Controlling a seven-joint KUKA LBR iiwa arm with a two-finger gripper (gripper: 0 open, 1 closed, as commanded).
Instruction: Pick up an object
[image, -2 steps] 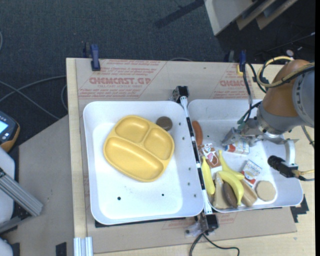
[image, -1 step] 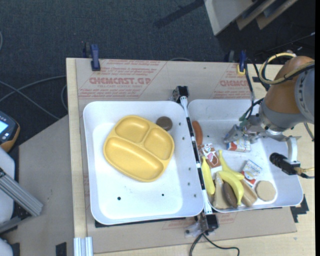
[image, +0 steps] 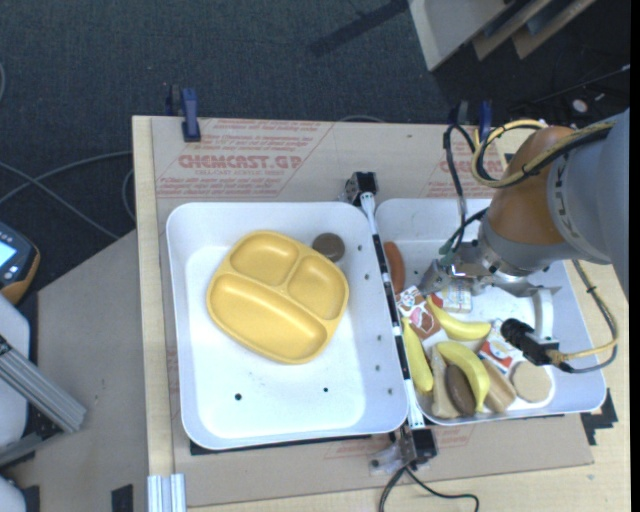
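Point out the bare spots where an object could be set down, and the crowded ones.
Free: left bin floor below the yellow divided plate, down to its front rim. Crowded: right bin, where bananas, hot dog and other toy food sit under the gripper.

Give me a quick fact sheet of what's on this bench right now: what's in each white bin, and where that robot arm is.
left bin: yellow divided plate; small brown round object beside the plate's far edge
right bin: pile of toy food, including bananas, a hot dog and a round cookie-like piece
arm: reaching in from the right, over the right bin
gripper: low over the food pile, near the bananas
holding anything: cannot tell
bench: tan board under both bins
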